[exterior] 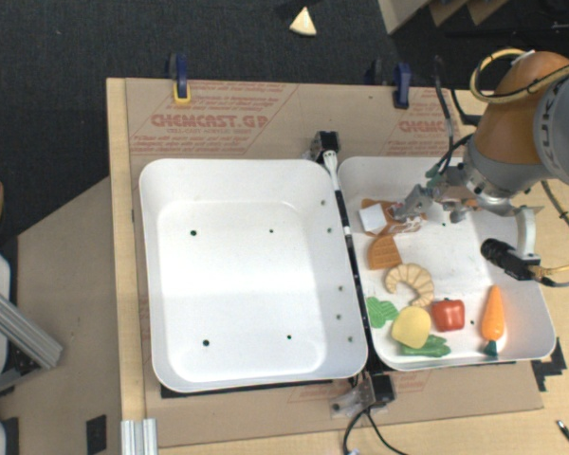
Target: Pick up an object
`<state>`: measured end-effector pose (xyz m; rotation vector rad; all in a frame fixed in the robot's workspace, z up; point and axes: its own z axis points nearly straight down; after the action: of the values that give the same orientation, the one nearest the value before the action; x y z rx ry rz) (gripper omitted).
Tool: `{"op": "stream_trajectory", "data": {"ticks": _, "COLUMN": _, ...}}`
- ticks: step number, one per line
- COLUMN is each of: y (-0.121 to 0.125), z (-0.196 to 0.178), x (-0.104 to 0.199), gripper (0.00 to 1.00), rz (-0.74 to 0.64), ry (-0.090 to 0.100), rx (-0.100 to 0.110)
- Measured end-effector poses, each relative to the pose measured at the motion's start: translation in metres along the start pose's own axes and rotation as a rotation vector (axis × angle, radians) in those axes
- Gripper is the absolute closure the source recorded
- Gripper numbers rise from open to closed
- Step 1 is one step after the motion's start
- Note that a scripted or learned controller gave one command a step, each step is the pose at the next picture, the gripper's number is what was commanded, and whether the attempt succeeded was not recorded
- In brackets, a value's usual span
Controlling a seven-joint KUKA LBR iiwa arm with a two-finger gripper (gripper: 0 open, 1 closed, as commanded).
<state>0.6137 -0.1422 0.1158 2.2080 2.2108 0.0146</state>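
Camera view: we see the arm entering from three o'clock and bending down over the right bin, with its gripper low over that bin's upper left part. We cannot tell from this slant what state the hand is in, nor whether anything is grasped. Directly beneath and just beside the gripper tip lie a small white piece and a brown piece, the likeliest targets in our judgement; the white piece sits toward nine o'clock of the tip. Toward six o'clock from it, in order, we find an orange wedge, a croissant with its long axis running roughly from nine to three o'clock, then a green leaf, a yellow fruit and a red pepper clustered near the bin's lower edge. A carrot lies well apart toward four o'clock, its long axis from twelve to six. The divider between the bins stands close at nine o'clock of the white piece and may, we judge, hinder a descent there. The left bin lies well apart at nine o'clock.
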Motion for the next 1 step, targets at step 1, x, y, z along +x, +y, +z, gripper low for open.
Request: {"op": "stream_trajectory", "data": {"ticks": 1, "y": 0.0353, "z": 0.0090, "x": 0.0263, "gripper": 0.00, "rz": 0.004, "ry": 0.004, "rx": -0.012}}
